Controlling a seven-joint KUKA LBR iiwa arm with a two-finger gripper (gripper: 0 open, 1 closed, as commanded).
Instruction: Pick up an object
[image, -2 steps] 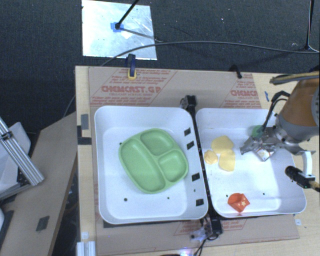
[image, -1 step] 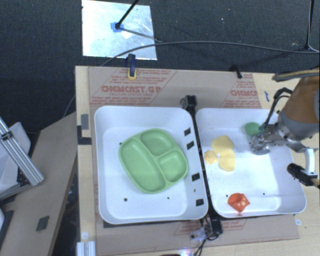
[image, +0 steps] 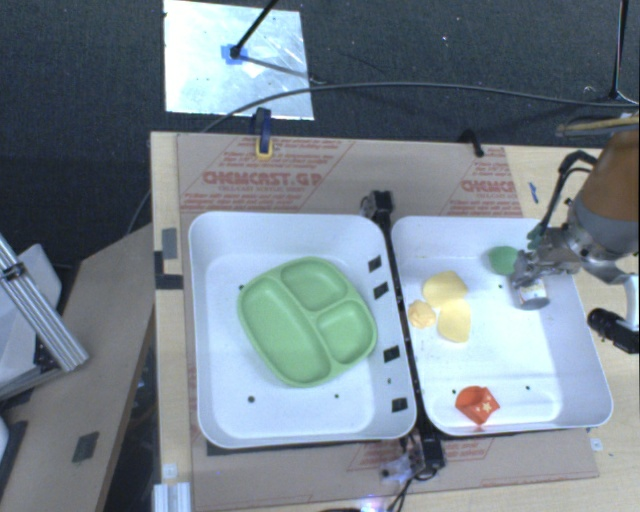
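1. Since the task names no particular object, the nearest candidate is the green ball (image: 502, 259), lying just beside the gripper (image: 529, 292), up and to its left in the right bin (image: 570, 395).
2. Gripper sits low over the right bin's far right part, metal tip close to the floor; whether the claw is spread or pressed together, cannot tell. Nothing is seen between its parts.
3. Green ball looks round and smooth, no long axis, so approach angle likely matters little; could roll if nudged.
4. Yellow pieces (image: 445, 305) lie mid-bin, left of the gripper and near it, three lumps touching or almost touching: one larger rounded piece at top, a small one at left, an oval one lower right. Matte, soft-looking, maybe foam or plastic food.
5. Red object (image: 476, 403) sits near the front wall of the right bin, well apart from the gripper; angular, slightly glossy, exact shape unclear.
6. Left bin (image: 225, 250) holds a green plate (image: 305, 320) with three compartments, smooth plastic, tilted diagonally; farthest from the gripper.
7. Judgement: shortest move is a small shift up-left to the green ball.
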